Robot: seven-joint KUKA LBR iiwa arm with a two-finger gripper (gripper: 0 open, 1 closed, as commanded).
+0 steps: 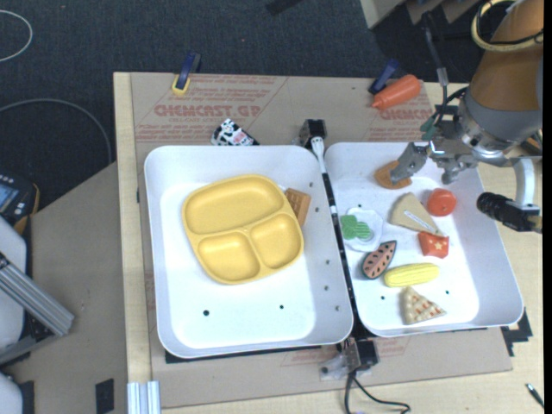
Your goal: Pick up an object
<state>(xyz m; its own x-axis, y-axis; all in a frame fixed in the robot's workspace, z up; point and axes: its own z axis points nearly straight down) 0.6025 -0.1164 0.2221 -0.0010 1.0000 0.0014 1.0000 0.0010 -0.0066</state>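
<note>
My gripper (427, 170) hangs over the far part of the right bin (496, 266), open, with nothing between its fingers. Its left finger (402, 169) is just above a tan round piece (384, 178); its right finger (451, 170) is just behind a red tomato (442, 202). Nearer the camera lie a pale cheese wedge (411, 214), a red strawberry piece (435, 245), a green item on a white disc (358, 227), a brown spotted piece (379, 260), a yellow corn cob (410, 274) and a pizza slice (421, 306).
The left bin (250, 317) holds a yellow divided plate (243, 228) with a brown cracker (298, 203) at its right edge. An orange carrot (397, 91) and a black-and-white toy (233, 133) lie on the board behind the bins.
</note>
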